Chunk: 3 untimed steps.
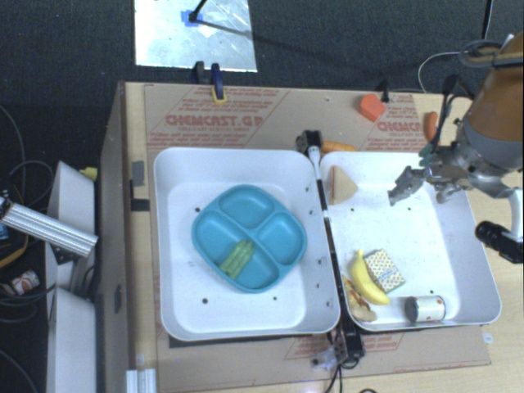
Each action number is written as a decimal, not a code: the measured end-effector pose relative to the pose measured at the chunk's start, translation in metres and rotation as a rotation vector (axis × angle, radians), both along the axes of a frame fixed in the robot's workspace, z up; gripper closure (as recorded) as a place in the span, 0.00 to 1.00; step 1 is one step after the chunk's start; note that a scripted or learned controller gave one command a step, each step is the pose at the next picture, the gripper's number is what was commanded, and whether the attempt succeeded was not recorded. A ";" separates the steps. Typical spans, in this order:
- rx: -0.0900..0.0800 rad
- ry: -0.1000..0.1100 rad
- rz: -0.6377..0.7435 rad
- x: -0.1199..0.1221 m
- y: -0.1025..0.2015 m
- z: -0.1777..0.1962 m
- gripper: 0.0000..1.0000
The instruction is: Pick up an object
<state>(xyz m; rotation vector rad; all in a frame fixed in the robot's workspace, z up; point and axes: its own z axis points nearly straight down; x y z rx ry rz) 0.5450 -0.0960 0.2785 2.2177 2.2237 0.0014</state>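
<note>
The tool (407,187) hangs over the upper part of the right bin (479,244) — whether it is spread or pressed together I cannot tell. The banana (368,278) lies down and to the left of it, near the bin's lower left corner — long axis running roughly up-down, just beside a small patterned box (384,269).

Both white bins (246,322) are looking like smooth matt plastic; the divided blue plate (248,237) in the left one is showing a slightly glossy plastic surface. The banana (368,278) is appearing waxy, the small can (426,309) metallic. At the upper left of the frame a shiny metal sheet (195,24) is reflecting light
</note>
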 end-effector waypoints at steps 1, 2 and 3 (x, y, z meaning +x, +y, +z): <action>0.000 0.002 -0.001 -0.058 0.015 -0.078 0.00; 0.000 0.002 -0.002 -0.040 0.007 -0.150 0.00; 0.000 0.000 0.000 0.057 0.001 -0.194 0.00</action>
